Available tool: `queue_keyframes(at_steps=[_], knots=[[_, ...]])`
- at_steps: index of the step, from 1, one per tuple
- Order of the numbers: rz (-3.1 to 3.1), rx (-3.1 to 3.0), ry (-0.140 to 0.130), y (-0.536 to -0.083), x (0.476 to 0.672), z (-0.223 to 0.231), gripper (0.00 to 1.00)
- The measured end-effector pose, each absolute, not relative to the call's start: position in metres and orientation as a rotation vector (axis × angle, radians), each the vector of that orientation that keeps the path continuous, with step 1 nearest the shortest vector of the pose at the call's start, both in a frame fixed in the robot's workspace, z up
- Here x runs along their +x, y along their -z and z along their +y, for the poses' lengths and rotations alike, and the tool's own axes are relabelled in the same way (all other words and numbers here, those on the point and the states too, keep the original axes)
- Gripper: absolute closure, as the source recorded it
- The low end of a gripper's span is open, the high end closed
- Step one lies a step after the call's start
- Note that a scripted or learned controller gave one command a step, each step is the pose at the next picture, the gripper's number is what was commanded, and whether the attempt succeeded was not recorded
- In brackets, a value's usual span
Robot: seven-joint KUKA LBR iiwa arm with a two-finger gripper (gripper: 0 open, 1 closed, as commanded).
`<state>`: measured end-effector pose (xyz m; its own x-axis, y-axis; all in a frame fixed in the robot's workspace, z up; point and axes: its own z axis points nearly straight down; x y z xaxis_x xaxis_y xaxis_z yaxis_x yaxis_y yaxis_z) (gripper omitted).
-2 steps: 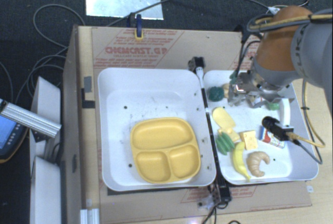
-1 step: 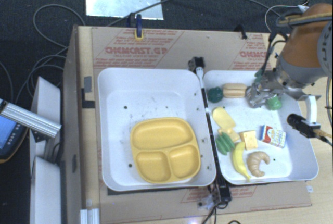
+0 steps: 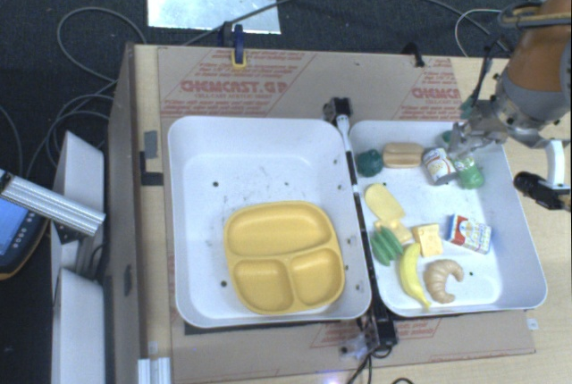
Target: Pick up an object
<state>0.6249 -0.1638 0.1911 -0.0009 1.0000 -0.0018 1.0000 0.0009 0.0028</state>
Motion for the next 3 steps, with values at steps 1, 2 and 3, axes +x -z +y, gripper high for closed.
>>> queue_keyframes(at_steps=[1, 2, 3], knots=[[2.220, 2.217, -0.001, -0.194, 0.635, -0.202, 1.00], [2.222, 2.216, -0.001, -0.194, 0.635, -0.201, 0.00], [2.228, 2.218, 0.002, -0.089, 0.668, -0.205, 0.00]])
